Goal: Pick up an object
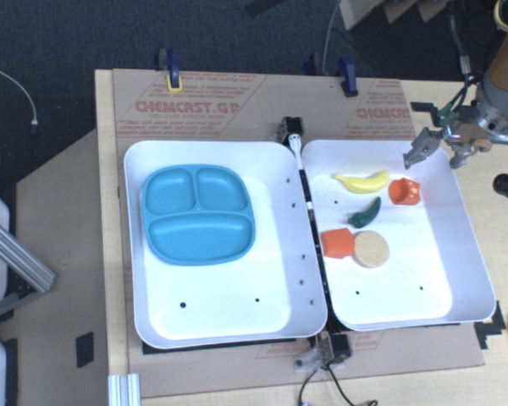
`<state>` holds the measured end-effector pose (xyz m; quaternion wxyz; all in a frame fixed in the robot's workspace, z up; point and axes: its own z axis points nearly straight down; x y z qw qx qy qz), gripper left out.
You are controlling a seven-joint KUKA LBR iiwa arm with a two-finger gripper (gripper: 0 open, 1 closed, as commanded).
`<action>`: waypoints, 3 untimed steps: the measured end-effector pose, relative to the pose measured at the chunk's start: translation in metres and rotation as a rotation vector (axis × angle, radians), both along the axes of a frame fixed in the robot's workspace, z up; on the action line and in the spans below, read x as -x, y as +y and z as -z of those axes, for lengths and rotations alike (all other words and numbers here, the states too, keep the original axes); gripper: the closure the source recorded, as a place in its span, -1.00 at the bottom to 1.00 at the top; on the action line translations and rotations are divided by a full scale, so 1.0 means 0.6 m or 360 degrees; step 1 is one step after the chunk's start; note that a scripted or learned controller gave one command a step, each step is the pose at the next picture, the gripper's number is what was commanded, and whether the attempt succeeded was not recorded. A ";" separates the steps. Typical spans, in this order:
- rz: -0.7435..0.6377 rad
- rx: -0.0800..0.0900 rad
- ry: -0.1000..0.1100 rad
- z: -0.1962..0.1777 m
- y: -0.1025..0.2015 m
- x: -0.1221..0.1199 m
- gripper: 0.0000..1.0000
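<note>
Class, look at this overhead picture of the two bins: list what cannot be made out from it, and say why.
- Gripper: small and blurred in the camera view, so its finger state is unreadable.
- Arm: cut off by the right edge.
- Small orange-red object: too small to identify.
- Tan disc: too small to identify; whether it touches the orange block is unclear.
- Underside of the blue divided plate: hidden by the plate itself.

The arm reaches in from the right, its hand (438, 152) open, fingers spread and pointing down
</note>
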<state>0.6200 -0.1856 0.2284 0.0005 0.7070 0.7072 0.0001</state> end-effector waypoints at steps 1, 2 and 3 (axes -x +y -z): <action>0.0002 -0.0003 0.0010 0.101 -0.008 0.009 -1.00; 0.0000 -0.0002 0.0005 0.173 0.002 0.015 -1.00; 0.0002 0.0007 -0.0015 0.230 -0.001 0.008 -1.00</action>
